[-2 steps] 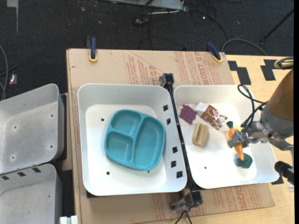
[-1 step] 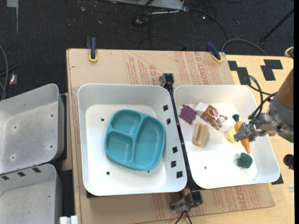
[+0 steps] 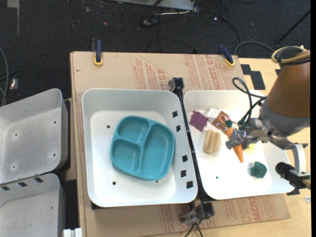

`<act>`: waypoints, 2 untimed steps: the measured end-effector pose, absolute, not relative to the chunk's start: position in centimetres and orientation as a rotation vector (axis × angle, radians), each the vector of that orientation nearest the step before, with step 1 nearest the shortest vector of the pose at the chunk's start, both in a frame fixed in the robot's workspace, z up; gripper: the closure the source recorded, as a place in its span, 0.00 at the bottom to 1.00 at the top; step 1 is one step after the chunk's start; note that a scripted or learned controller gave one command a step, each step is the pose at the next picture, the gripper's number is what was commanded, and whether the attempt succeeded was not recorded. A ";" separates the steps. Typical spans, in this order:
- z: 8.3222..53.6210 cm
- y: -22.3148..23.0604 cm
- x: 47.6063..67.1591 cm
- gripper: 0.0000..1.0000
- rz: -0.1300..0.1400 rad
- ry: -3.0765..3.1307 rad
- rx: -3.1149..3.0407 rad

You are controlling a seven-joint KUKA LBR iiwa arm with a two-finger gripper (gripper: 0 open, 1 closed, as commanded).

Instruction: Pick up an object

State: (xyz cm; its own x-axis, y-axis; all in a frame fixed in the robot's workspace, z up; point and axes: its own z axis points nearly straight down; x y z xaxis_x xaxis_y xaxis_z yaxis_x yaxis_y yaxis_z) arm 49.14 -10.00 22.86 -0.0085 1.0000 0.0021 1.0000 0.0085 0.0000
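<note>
Orange carrot lies in the right bin, directly under the gripper, whose jaws sit low at its upper end; whether they are open or closed I cannot tell, so no lift is confirmed. A tan block, purple piece and green toy crowd close; the bin's near corner offers open room.

A teal divided plate is lying in a white bin; a purple piece, tan block, orange carrot and dark green toy are showing.
</note>
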 end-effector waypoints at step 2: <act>23.7 2.1 50.2 1.00 -0.002 -2.231 -2.212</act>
